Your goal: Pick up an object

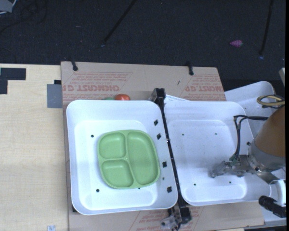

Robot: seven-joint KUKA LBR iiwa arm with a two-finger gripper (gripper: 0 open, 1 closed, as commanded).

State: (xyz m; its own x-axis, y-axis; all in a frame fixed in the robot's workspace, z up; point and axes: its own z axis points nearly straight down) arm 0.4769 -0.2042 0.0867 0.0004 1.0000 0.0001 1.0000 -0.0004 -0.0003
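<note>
A light green divided plate with three compartments lies flat in the middle of the left white bin. My gripper hangs low over the floor of the right white bin, toward its front right part. It points left, well apart from the plate. The arm's orange band sits above it at the right edge. Nothing shows held at the gripper.
A small red object with a bit of green beside it lies behind the left bin's back rim, on the cardboard sheet. A black divider runs between the bins. Light wooden bench spreads to the left.
</note>
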